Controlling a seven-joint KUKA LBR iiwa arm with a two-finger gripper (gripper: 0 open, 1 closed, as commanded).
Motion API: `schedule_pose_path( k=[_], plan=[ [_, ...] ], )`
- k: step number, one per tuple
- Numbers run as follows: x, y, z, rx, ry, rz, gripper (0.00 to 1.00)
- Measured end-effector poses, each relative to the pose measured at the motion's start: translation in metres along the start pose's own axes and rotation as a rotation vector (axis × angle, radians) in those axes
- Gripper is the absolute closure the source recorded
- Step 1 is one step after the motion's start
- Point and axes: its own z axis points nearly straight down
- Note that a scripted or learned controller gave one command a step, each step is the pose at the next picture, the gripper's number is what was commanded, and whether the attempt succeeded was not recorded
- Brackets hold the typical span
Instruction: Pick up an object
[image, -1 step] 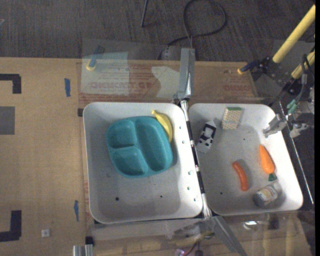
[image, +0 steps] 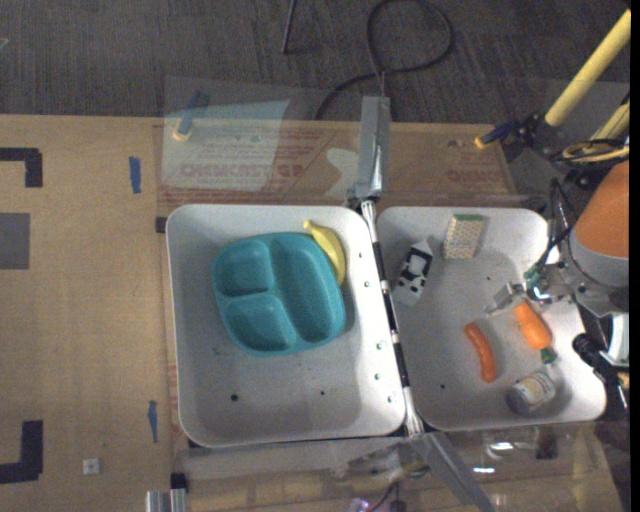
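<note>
Red lettering on the clear sheet (image: 240, 150) atop the tabletop (image: 80, 330) is blurred (unreadable). The end effector (image: 522, 291), open and gripping nothing, hovers just beside the carrot (image: 533, 326) in the right bin (image: 440, 400).

You see the gripper (image: 519, 291) low over the right bin (image: 450, 400), just beside the carrot (image: 533, 326). A teal divided plate (image: 279, 291) and a banana (image: 331, 247) lie in the left bin (image: 260, 410)
</note>
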Motion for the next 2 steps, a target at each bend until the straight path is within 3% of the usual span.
schedule_pose_path(
  k=[1,2],
  plan=[
    [-0.003,-0.001,-0.01,-0.001,-0.004,0.005,1.0],
    [0.059,0.023,-0.102,0.004,-0.005,-0.006,1.0]
  ],
)
